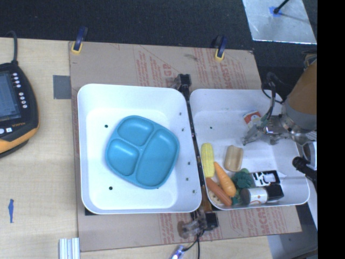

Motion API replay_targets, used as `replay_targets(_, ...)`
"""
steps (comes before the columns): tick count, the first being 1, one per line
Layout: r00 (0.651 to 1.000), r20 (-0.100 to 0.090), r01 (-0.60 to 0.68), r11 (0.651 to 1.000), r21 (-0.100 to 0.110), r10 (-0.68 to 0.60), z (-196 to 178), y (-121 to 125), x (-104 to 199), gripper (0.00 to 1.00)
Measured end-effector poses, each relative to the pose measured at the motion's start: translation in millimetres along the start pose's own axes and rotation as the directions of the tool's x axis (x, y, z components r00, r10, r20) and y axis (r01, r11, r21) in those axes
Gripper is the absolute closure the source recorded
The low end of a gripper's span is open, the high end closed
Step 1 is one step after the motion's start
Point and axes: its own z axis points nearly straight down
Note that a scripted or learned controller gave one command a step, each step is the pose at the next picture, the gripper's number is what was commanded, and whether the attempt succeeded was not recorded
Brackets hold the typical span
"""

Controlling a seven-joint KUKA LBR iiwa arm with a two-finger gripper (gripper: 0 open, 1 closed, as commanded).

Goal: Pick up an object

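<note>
Hovering over right bin (215, 99), gripper (253, 135) with spread fingers, nothing held; nearby tan block (233, 158) probably light, stiff, easiest pinched across flat sides.

Light wood bench top (38, 188), seen from above at a slant. Brown cardboard sheet (135, 63) with faded red print laid across it, held at the far edge by two clamps, blue-and-yellow (79, 40) and (219, 46). Grey tape patch (61, 86) on the wood beside the sheet. Dark carpeted floor (135, 9) beyond the bench. Pale square panel (277, 12) on that floor, blue mark on it. Lighting even, no hard shadows.
</note>
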Motion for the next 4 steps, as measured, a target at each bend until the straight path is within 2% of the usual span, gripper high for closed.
replay_targets(1,1.0,0.0,-0.001,1.0,-0.005,0.001,-98.7,81.2,-0.6,0.0)
replay_targets(2,1.0,0.0,0.002,1.0,0.0,-0.002,-34.8,80.4,0.1,0.0)
replay_targets(3,1.0,0.001,0.005,1.0,-0.001,-0.005,-46.5,81.2,-0.2,1.0)
replay_targets(4,1.0,0.001,-0.002,1.0,-0.002,0.002,-72.6,23.6,7.9,1.0)
